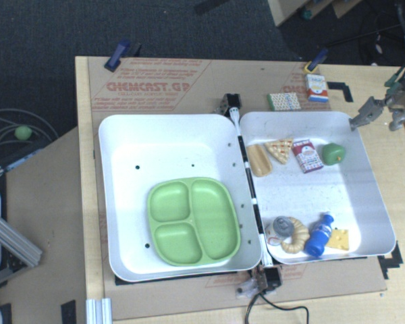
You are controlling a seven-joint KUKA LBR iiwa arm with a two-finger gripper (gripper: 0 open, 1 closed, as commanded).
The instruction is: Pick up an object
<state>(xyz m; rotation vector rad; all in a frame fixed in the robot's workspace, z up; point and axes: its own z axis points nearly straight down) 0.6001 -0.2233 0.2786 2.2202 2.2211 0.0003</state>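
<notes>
Jaws: at the far right edge of the surface, just beyond the right bin's [371, 181] far right corner; whether apart or together cannot be told at this size, and nothing is seen between them. Candidate item, by judgement the nearest to them: green round fruit [333, 154], in the right bin near its far edge, right of the rest of its row. Probably a light, hard toy with a smooth, rounded skin, so likely to slip or roll; best taken across its widest part from above, with clear floor on its right side. Beside it, left, close but apart: small red packet [307, 156], flat, light, likely stiff; it crowds that side of the fruit. Further left: pizza slice [279, 150] and tan bread stick [258, 159], the latter just beside the bin's left wall. Near edge of the same bin, tightly grouped: grey round piece [281, 226] touching a croissant [295, 235], blue bottle [318, 236] touching a yellow cheese wedge [339, 239]; the crowding would hinder a clean grip there. Left bin [121, 154]: green divided plate [192, 220], near its front edge, broad and shallow, poor to pinch. On the surface beyond the bins: patterned card [284, 100], small carton [316, 86], blue clamp [118, 56] at the far left corner.
</notes>
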